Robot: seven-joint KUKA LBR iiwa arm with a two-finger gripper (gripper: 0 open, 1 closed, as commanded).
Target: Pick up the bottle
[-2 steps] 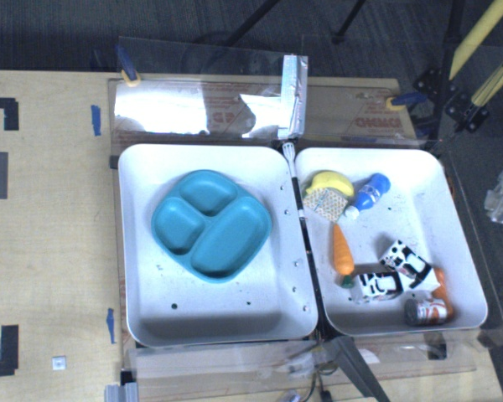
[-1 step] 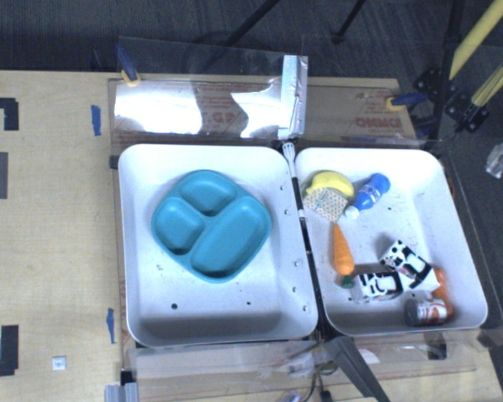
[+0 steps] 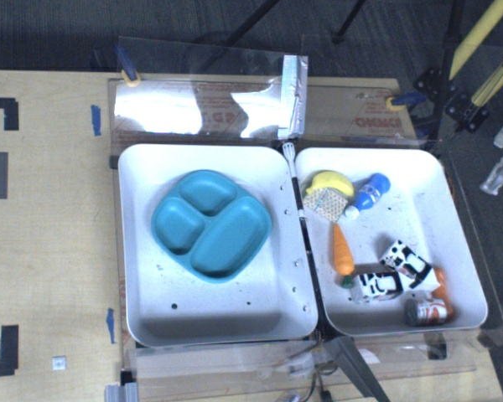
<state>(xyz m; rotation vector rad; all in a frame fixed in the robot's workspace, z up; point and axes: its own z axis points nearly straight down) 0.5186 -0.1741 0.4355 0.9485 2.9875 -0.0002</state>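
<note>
A small blue bottle (image 3: pixel 369 192) with a white cap lies on its side in the right bin (image 3: pixel 463 249), near that bin's far edge, cap pointing toward the near left. It touches or nearly touches a yellow object (image 3: pixel 331 181) and a speckled beige piece (image 3: pixel 323 202) on its left.
Also in the right bin are an orange carrot (image 3: pixel 342 250), a black-and-white cow toy (image 3: pixel 396 273) and a small orange-labelled can (image 3: pixel 426 311) near the front right corner. The left bin (image 3: pixel 151 304) holds a blue divided plate (image 3: pixel 211 223). A clear plastic sheet (image 3: pixel 210 99) stands behind the bins.
</note>
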